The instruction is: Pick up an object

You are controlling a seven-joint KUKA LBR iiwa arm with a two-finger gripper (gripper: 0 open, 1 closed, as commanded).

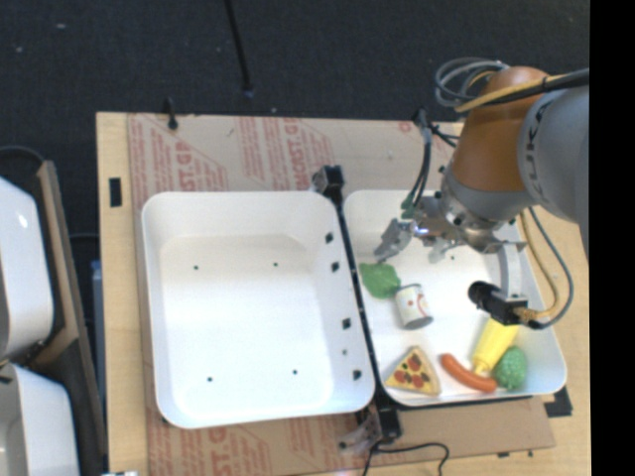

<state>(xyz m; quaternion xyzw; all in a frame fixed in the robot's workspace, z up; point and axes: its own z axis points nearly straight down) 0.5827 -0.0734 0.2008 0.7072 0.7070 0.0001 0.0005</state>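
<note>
Where gripper (412, 234) hovers, green toy (380, 280) seemingly below

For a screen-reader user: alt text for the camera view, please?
The grey-and-orange arm's gripper hangs over the right bin, above a green toy, white cup, pizza slice, sausage, yellow toy and broccoli.

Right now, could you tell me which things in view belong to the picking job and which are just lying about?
Job: gripper; in the right bin, green toy, small can, pizza slice, sausage, yellow piece, green lump.

Lying about: left bin, cardboard sheet.
</note>
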